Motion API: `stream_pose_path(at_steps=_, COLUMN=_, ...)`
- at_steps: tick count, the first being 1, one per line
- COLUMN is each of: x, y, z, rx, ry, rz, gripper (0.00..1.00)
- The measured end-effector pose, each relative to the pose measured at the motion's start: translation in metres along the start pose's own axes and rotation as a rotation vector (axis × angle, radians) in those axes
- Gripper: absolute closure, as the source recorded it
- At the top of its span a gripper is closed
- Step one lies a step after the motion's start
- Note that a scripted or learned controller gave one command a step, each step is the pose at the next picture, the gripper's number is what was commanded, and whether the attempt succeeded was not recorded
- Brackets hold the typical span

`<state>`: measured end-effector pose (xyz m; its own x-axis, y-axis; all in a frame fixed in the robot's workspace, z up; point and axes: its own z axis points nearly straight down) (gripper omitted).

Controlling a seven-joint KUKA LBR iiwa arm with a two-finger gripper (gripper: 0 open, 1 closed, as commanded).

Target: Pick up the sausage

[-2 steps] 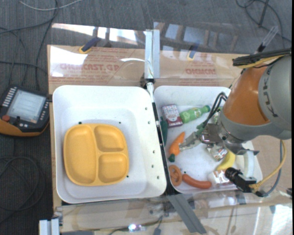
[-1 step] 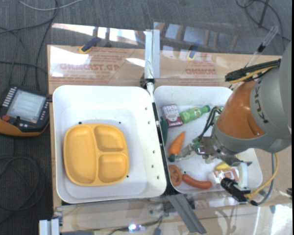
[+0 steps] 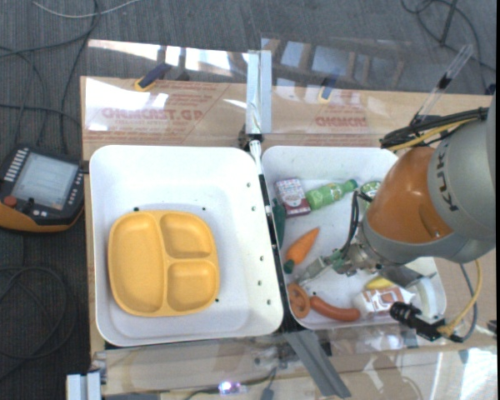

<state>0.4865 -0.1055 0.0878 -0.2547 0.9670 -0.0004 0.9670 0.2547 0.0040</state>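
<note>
Pincer [image 3: 317,271] sits low over the right bin [image 3: 271,161], reaching leftward from under the orange wrist band; metal fingers seen at a slant and small. Cannot tell whether they stand apart or together. Nothing visibly between them.

Sausage [image 3: 335,311]: just below the pincer, toward the bin's near wall, lying flat on the bin floor. Red-orange, smooth, glossy skin, slim cylinder with rounded ends, slightly curved. Its left end is touching or just beside a round orange piece [image 3: 297,300]; its right end runs up against a white packet [image 3: 383,300].

Handling, as a judgement: likely a light plastic play-food piece, stiff, not fragile. The shiny round surface looks slippery, so it may roll or squirt out of a shallow pinch. Best hold is across the middle of its length, fingers on the two long sides, where there is free floor. The ends are crowded by neighbours.

Carrot [image 3: 302,246]: just left and above the pincer, matte orange taper with a green stub, tilted.

Green bottle [image 3: 332,193]: farther up, glossy, lying on its side. Beside it a small red-and-white carton [image 3: 292,196].

Well to the left, the second bin [image 3: 108,165], white, smooth plastic, carries a yellow compartment plate [image 3: 162,262], three wells, rounded corners.

Past it, on the floor, an orange-edged teach pendant [image 3: 33,192].
</note>
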Motion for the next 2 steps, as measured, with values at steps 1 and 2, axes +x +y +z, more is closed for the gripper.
stream_pose_path(at_steps=1, x=-0.058, y=-0.019, z=-0.029, rx=0.011, ry=0.003, rz=-0.204, gripper=0.0)
stream_pose_path(at_steps=2, x=-0.012, y=-0.003, z=0.0, rx=-0.001, ry=-0.009, rz=-0.187, gripper=0.0)
